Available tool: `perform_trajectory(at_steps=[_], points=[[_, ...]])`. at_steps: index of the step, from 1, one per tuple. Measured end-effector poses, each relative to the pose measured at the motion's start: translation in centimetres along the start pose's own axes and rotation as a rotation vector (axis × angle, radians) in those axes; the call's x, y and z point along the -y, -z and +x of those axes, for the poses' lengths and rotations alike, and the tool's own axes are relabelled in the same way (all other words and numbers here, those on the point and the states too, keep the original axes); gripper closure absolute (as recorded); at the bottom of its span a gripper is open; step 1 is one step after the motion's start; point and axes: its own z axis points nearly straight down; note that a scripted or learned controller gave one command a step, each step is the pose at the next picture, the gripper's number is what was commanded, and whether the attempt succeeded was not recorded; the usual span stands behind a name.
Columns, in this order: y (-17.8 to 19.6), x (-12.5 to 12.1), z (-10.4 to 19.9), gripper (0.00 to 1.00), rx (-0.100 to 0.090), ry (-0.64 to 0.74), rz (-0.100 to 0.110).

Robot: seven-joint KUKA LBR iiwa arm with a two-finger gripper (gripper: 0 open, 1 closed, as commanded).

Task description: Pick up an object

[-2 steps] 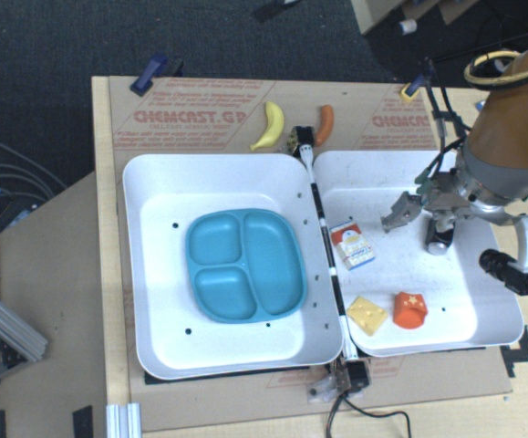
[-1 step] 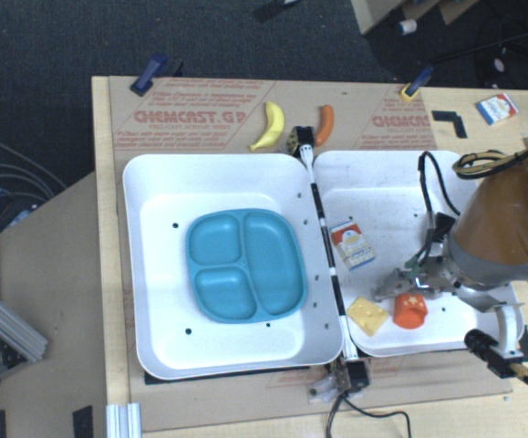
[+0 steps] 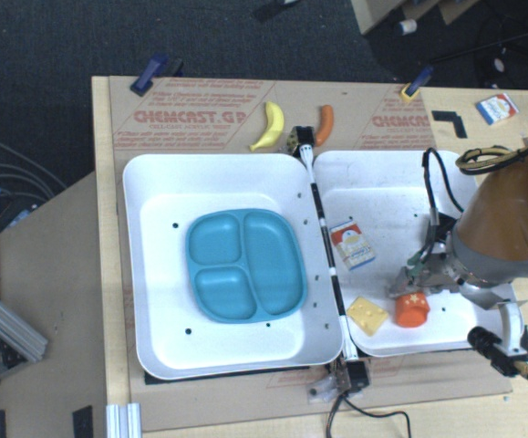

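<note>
In the right bin (image 3: 382,176) lie a small carton with a red and white label (image 3: 351,245), a yellow cheese wedge (image 3: 367,316) and an orange-red tomato (image 3: 412,309). My gripper (image 3: 416,279) hangs low over the bin's near right part, just above the tomato and touching or nearly touching its top. Nothing is visibly held between the fingers. The arm's orange band (image 3: 510,222) covers the bin's right side.
The left bin (image 3: 154,245) holds a blue divided plate (image 3: 245,265). A toy banana (image 3: 269,127) and a toy carrot (image 3: 324,124) lie on the bench behind the bins. A black cable (image 3: 432,181) loops off the wrist.
</note>
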Motion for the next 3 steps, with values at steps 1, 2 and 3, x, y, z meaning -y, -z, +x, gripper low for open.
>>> perform_trajectory(at_steps=[1,2,3], points=[[9.1,-4.3,7.5,1.00,-0.001,0.004,-0.001],[16.2,-10.2,11.2,1.00,0.000,0.003,-0.002],[13.8,-6.8,15.4,1.00,0.000,0.003,0.003]])
